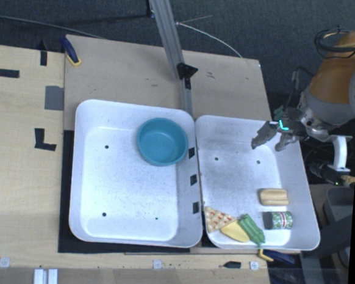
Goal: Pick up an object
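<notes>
The gripper (272,139) hangs over the upper right part of the right bin (236,167), its two dark fingers (262,137) spread apart with nothing between them. The arm (335,83) enters from the right; its orange band is partly cut off by the frame edge.

Objects available for picking lie in the lower right of the right bin:
- A tan, rounded block (273,197) lies near the right wall, on its side.
- A small can (278,220) with a green and white label lies just below the block; its dark end faces left. The label print is too small to read.
- A yellow wedge (234,232) lies against the front wall, with a green stick-shaped item (251,229) lying across it at a slant.
- A patterned triangular piece (216,219) touches the wedge on its left side; its nature is hard to make out.

The left bin (95,181) holds a blue bowl (161,142), upright, near its upper right corner
</notes>
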You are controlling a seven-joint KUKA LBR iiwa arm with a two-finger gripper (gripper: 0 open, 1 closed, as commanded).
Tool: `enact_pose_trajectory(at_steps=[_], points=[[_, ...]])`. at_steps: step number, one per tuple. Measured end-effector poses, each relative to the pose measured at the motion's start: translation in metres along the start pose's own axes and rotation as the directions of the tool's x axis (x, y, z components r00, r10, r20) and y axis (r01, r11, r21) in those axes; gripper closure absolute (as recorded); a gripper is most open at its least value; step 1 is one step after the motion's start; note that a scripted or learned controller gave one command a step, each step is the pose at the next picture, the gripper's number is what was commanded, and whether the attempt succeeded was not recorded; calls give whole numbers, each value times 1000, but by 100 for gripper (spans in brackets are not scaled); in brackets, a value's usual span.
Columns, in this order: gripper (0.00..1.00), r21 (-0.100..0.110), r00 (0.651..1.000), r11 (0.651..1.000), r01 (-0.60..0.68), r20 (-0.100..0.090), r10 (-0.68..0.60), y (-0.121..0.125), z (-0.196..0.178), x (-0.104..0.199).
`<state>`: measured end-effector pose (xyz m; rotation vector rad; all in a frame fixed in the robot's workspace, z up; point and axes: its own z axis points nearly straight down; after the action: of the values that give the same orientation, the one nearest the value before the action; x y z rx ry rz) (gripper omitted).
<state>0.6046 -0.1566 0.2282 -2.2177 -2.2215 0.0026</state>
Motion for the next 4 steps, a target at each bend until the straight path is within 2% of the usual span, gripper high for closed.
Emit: enact_pose_trajectory(at_steps=[1,3,4], points=[[0,-1,1000,1000,0,0,0,0,-1,0],[0,4,1000,1000,0,0,0,-6,95,16],[0,-3,1000,1000,0,3,0,-6,141,16]])
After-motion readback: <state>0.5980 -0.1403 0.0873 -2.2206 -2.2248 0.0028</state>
